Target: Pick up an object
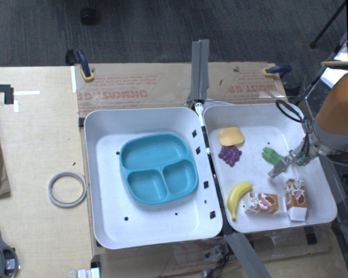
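Green object (271, 155) lies just left of my gripper (279, 169), nearly touching its fingertips; whether those are parted I cannot tell.

Claw (277, 170) low, angled left

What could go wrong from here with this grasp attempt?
1. The gripper sits low in the right bin beside the green item, holding nothing; it may close on air.
2. The two cartons and banana lie close together; a descent there could nudge neighbours.
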Robot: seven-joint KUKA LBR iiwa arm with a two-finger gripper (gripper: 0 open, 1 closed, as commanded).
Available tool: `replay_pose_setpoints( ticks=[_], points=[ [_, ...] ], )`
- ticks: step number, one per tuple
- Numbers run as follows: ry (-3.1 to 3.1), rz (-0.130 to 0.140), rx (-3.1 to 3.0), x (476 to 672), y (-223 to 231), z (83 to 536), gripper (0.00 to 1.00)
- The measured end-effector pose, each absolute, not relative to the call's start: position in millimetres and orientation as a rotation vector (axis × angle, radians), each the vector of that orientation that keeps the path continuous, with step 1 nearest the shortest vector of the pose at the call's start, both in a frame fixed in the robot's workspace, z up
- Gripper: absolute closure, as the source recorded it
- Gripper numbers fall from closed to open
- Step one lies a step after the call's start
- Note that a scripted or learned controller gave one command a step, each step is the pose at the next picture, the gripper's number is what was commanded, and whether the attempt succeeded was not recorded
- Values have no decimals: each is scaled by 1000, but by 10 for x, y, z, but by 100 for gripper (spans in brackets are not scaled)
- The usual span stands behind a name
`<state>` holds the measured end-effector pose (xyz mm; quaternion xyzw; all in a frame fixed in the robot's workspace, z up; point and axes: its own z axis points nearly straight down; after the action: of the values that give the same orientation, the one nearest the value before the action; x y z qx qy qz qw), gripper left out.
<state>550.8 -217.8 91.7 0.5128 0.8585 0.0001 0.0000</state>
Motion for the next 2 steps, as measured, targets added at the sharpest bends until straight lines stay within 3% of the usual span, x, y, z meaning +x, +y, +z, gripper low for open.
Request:
replay_pose_setpoints(
  ticks=[1, 2],
  points=[
    [2613, 0, 1741, 6097, -1966, 919, 0],
    [2614, -2, 1735, 6104, -1965, 1013, 100]
  ],
)
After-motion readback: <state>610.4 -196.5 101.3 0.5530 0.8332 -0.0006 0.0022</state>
